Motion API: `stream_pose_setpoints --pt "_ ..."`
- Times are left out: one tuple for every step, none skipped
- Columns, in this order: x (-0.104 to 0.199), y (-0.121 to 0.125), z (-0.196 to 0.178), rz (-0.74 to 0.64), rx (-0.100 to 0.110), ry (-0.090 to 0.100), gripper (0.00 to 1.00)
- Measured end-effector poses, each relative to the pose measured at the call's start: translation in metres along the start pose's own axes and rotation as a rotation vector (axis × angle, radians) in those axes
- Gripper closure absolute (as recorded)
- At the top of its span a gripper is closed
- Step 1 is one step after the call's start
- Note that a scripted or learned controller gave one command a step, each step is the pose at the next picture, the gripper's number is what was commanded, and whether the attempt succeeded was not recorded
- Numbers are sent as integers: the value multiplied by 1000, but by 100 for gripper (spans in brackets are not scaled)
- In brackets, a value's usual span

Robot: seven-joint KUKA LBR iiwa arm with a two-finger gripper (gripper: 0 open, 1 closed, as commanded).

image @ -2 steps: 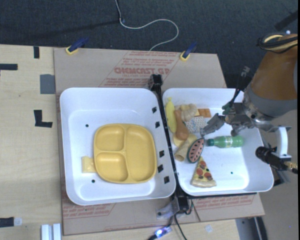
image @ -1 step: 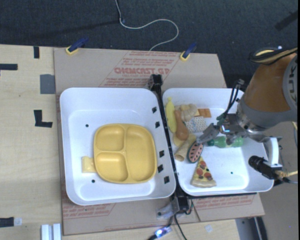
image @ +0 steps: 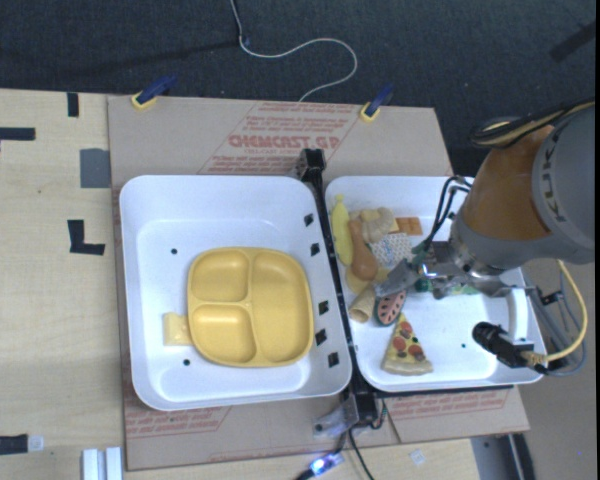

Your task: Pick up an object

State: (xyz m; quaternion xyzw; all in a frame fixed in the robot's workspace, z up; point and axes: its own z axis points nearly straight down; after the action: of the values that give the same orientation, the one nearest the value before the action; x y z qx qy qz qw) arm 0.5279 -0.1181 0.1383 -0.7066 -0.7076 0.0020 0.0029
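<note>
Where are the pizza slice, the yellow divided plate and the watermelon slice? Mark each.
pizza slice (image: 407, 349): camera view, middle of the slice.
yellow divided plate (image: 250, 306): camera view, central ridge.
watermelon slice (image: 389, 308): camera view, red flesh.

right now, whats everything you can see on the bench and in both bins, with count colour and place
white bins: two, side by side on the cardboard sheet
divided plate: one, yellow, three compartments, middle of the left bin
small block: one, pale yellow, left bin, touching the plate's left edge
pizza slice: one, yellow with red toppings, front of the right bin
watermelon slice: one, red with dark rind, right bin, just below the end effector
toy food pile: several pieces, yellow, tan and orange, back left of the right bin
clips: two, blue and yellow, cardboard's far corners
cable: one, white, on the dark floor
arm: one, grey with orange band
end effector: one, over the right bin
</note>
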Motion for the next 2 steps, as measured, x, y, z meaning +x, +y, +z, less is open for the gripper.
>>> stream_pose_setpoints --pt "-1 1 50 3 -9 -4 0" --pt "1 0 41 0 -3 -1 100"
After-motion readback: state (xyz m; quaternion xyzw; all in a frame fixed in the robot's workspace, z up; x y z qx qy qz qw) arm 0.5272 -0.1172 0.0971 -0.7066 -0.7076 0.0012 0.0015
